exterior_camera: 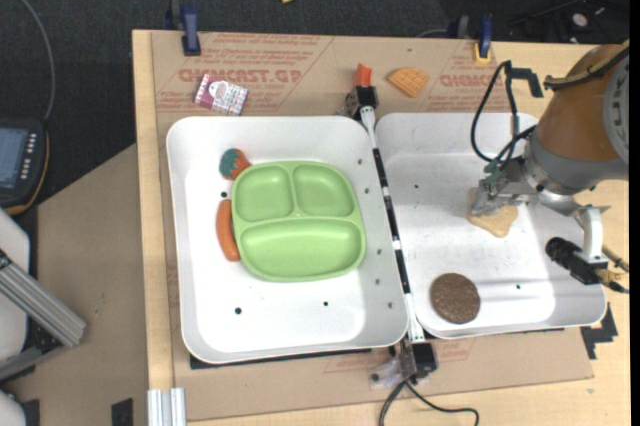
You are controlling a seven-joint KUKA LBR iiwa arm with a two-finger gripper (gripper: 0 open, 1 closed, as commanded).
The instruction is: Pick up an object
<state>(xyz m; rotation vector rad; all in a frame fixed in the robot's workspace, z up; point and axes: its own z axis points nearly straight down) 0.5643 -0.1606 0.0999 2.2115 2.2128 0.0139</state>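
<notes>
Pincer [492, 202] down in the right bin [420, 214], its tip at a tan wedge-shaped piece [497, 221]; whether it grips that piece cannot be told.

The tan piece lies mid-bin toward the right, with a brown round disc [455, 298] at the near edge. In the left bin [200, 244] a green divided tray [297, 220] sits with an orange piece [226, 230] touching its left side. A waffle-like cracker [407, 81] rests on the worktop [300, 64] beyond the bins.

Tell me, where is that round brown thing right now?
The round brown disc lies in the right-hand white bin, near its front edge, below the pale tan piece where the pincer is.
</notes>
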